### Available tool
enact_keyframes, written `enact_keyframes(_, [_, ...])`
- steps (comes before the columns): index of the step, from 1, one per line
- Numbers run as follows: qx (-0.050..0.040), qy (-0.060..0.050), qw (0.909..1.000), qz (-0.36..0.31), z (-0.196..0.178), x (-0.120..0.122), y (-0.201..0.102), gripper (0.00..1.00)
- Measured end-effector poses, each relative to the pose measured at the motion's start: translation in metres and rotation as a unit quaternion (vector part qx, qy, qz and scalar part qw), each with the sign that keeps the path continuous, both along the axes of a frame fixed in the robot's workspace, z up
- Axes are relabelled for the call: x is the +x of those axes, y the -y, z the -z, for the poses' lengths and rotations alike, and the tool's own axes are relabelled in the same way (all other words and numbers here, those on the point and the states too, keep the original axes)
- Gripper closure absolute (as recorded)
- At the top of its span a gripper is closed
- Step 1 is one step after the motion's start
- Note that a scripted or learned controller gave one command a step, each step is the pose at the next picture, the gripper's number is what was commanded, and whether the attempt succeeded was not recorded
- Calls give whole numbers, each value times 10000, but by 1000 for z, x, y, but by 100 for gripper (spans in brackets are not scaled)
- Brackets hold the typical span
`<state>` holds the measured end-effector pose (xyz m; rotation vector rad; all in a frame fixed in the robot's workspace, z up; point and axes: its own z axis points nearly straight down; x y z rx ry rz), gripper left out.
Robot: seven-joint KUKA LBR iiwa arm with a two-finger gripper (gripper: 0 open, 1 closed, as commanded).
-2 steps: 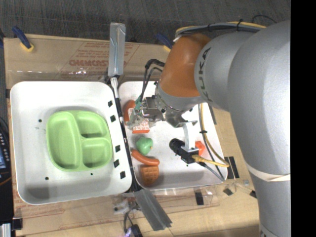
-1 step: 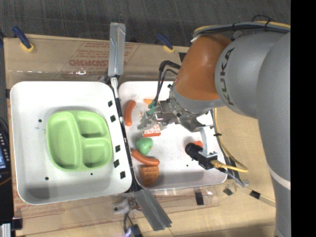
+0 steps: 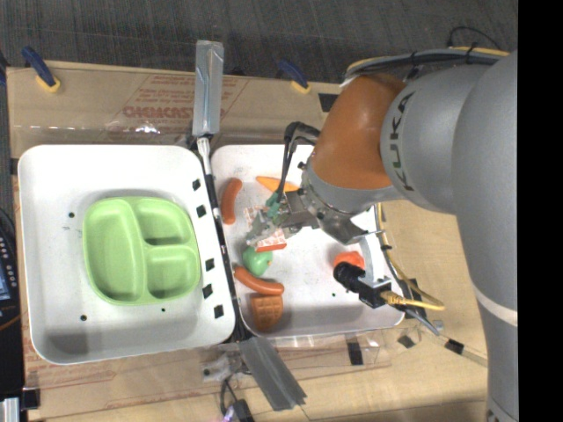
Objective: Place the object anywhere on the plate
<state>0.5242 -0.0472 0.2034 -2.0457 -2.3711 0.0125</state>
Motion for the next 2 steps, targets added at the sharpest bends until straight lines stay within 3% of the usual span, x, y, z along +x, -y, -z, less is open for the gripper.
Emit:
enact_keyframes(1, [2,11,9979,-640,15,-7,-68,100])
enact_keyframes(2, [1,15,9980,-635,15,-7,-67,0])
